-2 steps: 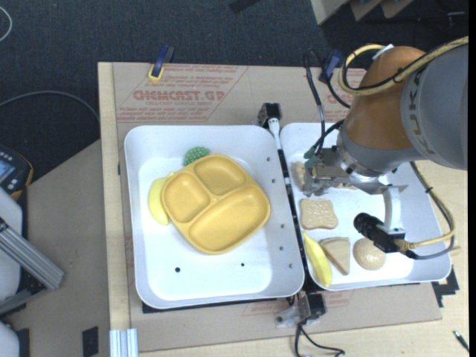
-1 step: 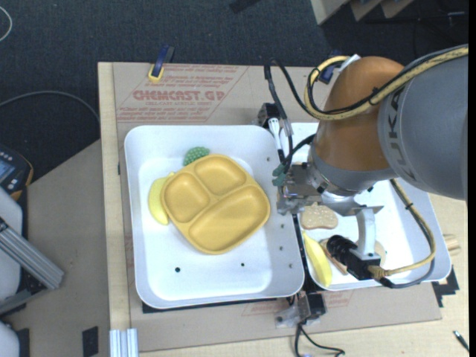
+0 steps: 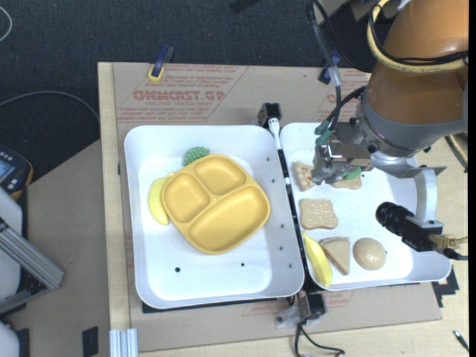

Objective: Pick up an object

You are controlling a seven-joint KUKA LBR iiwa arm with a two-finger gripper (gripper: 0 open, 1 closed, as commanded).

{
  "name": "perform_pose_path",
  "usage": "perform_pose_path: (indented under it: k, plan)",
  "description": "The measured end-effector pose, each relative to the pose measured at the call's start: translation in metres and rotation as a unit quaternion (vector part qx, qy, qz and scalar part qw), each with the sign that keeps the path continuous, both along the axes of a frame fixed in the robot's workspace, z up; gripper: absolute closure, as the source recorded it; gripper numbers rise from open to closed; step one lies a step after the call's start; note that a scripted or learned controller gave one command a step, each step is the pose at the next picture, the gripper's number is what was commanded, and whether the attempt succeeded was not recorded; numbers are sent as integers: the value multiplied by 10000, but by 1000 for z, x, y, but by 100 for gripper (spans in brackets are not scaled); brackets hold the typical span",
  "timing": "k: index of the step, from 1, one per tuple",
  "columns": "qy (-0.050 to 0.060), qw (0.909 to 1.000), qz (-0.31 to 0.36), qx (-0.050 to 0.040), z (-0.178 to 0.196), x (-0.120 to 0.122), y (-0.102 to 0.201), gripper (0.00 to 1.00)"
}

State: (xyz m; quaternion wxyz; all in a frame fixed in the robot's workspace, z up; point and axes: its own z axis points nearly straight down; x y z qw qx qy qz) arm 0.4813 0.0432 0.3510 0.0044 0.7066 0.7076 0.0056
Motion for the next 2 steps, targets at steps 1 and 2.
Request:
perform_pose_path:
  k: [1,2]
  plan:
    - [111,9999,30,-5,-69,-3,78,100]
    - [58,10000,3,-5,-51,-2,89,100]
